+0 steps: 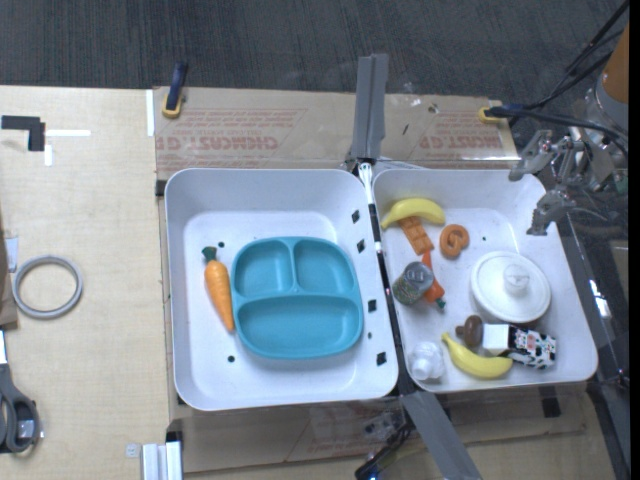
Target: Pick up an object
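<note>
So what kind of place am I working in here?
Likely a robot lab test bench, not a kitchen: two white bins clamped to a wooden bench, toy food like a carrot and bananas.

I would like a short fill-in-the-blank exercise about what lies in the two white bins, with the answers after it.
1. The carrot lies in the left bin, just to the ____ of the blue divided tray.
2. The right bin holds ____ bananas: one near its far edge, one near its near edge.
3. The blue tray has ____ compartments.
4. The white round lidded container sits in the ____ bin.

Answers: left; two; three; right
</note>
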You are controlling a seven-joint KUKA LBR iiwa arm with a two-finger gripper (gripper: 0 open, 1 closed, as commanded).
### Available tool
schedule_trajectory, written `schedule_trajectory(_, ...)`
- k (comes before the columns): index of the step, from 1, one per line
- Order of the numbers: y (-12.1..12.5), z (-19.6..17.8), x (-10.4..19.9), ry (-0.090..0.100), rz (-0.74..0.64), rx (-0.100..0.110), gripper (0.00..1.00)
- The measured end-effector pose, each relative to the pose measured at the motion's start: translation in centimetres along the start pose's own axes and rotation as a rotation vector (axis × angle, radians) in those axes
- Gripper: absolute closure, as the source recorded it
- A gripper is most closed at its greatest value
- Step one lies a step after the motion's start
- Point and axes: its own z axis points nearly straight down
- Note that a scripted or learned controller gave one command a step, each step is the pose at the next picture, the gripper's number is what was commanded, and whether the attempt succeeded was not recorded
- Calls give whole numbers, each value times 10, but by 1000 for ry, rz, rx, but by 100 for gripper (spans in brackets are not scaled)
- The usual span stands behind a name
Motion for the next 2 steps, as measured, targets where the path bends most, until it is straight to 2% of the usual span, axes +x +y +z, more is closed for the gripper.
schedule_trajectory(1, 40, 128, -1, 1, -44, 0, 0)
schedule_trajectory(2, 88, 159, 17, -8, 28, 0, 0)
